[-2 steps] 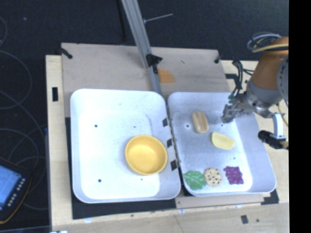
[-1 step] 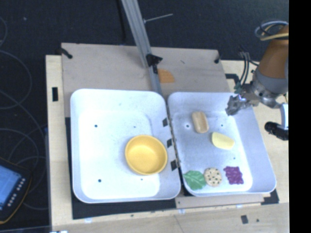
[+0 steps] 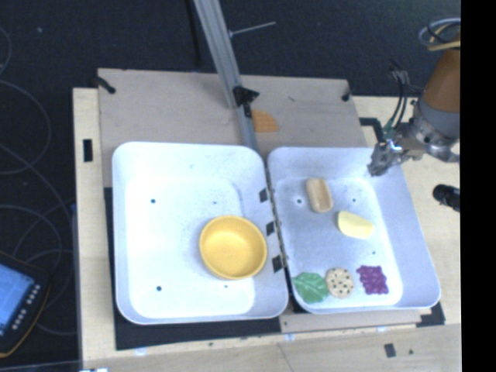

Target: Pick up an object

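Observation:
The right bin (image 3: pixel 403 231) holds a tan bread roll (image 3: pixel 318 194), a pale yellow wedge (image 3: pixel 355 225), a green leaf (image 3: pixel 310 286), a chocolate-chip cookie (image 3: pixel 339 282) and a purple grape bunch (image 3: pixel 373 279). In the left bin (image 3: pixel 155 177) sits a yellow bowl (image 3: pixel 232 247). My gripper (image 3: pixel 380 161) hangs at the right bin's far right corner, up and right of the bread roll and apart from every object. Nothing shows between its tips.
A grey metal post (image 3: pixel 221 49) slants up from the bins' far junction. An orange patch (image 3: pixel 263 121) lies on the board behind the bins. A tablet (image 3: pixel 15 297) rests at the lower left, off the bench.

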Available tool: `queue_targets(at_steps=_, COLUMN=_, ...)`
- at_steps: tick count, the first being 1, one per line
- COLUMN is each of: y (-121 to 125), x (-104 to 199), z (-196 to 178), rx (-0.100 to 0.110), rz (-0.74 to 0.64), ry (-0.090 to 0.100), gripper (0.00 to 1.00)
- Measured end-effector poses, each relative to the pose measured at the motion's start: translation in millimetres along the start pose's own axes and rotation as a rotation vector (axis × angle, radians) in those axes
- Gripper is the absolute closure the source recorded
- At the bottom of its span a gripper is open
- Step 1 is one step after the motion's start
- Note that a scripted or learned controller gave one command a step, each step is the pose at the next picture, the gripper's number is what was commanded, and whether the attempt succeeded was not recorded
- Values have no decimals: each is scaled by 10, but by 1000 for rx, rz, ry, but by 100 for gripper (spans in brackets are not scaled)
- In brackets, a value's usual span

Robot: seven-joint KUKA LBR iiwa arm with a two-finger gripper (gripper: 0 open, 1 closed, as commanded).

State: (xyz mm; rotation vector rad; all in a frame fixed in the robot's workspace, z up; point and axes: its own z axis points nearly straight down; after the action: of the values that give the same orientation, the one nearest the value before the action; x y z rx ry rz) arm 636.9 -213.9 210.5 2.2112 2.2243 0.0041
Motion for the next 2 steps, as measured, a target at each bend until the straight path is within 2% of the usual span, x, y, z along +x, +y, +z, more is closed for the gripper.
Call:
queue_targets(at_steps=1, y=-117, x=403, z=-3, rx=5, rz=0, ry=2, gripper=100)
queue_targets(at_steps=2, y=-241, x=922, z=-160, rx=3, rz=-1, ry=4, gripper=100)
